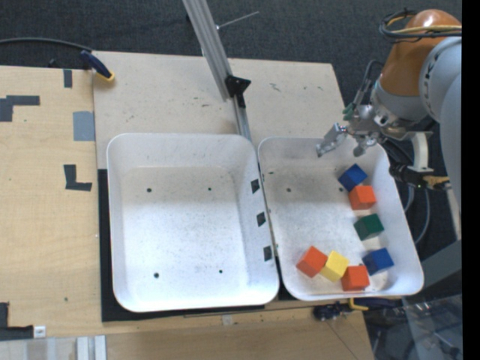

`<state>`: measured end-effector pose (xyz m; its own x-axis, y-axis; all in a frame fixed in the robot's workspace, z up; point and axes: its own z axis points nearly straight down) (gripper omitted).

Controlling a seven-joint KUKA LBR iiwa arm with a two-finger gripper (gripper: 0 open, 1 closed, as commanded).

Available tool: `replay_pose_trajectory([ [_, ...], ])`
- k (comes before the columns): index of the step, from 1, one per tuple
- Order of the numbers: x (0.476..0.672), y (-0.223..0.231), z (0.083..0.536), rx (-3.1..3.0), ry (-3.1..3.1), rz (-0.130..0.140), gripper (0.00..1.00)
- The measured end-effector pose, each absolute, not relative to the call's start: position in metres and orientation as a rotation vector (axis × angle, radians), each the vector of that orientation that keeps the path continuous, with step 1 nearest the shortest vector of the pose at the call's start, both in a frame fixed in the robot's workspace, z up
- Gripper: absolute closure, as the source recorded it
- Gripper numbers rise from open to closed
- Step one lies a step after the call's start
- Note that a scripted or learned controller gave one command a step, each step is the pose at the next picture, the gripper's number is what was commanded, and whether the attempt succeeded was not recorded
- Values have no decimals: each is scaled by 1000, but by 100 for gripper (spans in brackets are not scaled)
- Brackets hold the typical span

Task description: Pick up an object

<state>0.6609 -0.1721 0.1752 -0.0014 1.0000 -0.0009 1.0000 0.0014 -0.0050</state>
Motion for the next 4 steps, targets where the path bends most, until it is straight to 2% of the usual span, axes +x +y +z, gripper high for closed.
replay_pose_trajectory([
  [1, 665, -173, 112, -2215, -2220, 9, 0],
  [2, 664, -172, 90, -2217, -2223, 5, 0],
  [3, 665, -171, 102, -2216, -2226, 5, 100],
  [4, 667, -166, 146, -2221, -2225, -3, 100],
])
